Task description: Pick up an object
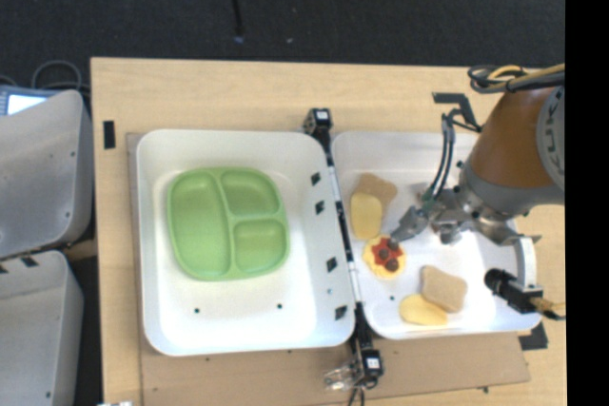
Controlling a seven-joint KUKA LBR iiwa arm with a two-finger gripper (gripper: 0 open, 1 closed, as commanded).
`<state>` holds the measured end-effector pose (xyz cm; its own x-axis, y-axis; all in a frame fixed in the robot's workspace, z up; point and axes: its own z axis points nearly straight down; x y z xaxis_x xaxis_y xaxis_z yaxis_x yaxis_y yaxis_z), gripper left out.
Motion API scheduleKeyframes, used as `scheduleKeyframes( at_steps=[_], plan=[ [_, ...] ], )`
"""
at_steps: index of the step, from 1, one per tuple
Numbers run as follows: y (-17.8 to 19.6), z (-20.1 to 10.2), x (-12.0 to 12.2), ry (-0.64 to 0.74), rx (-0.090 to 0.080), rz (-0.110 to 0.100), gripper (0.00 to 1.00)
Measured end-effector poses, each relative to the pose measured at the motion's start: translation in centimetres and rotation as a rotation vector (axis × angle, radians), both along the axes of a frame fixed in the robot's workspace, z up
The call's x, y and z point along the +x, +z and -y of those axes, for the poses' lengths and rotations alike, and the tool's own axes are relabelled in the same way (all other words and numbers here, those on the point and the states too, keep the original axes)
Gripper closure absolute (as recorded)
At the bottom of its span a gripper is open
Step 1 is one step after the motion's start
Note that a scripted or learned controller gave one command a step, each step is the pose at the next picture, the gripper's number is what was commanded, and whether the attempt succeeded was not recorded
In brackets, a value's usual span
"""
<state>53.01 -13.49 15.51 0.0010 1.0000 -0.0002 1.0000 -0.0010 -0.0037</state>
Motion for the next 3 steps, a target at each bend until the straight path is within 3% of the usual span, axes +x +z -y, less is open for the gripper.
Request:
scheduleKeyframes(
  at_steps=[1,2,3],
  plan=[
    [-4.8,0.1,0.4,-0.004,-0.001,0.015,0.0],
    [-3.6,0.2,0.4,-0.009,-0.001,0.015,1.0],
    [2.8,0.0,0.6,0.003,-0.002,0.01,1.0]
  ],
)
